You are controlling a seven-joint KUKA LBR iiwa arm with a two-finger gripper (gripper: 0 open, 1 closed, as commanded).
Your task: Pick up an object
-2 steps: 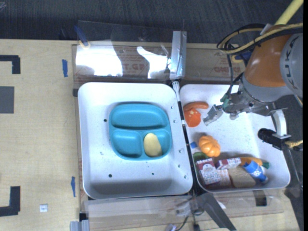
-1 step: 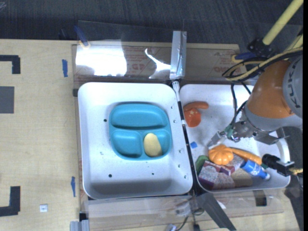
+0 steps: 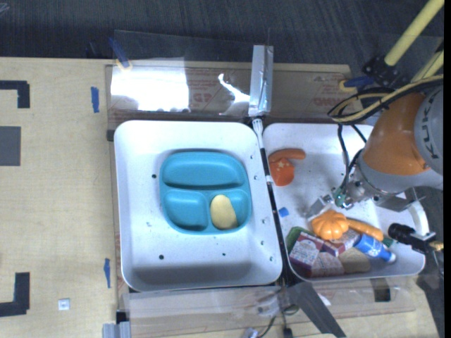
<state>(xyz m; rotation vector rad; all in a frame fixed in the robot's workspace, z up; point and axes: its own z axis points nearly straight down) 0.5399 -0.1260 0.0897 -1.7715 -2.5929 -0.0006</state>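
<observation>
My gripper hangs low in the right bin, below the arm's orange band. It is just above an orange pumpkin-shaped toy and apart from it. Nothing shows held in it. A heap lies along the bin's front: an orange carrot, a blue bottle and purple and brown packets. An orange-red toy sits at the bin's back left. A small blue piece lies near the left wall.
The left bin holds a blue divided tray with a yellow oval object in its front right compartment. A metal divider stands behind the bins. Cables and a yellow pole hang at the back right.
</observation>
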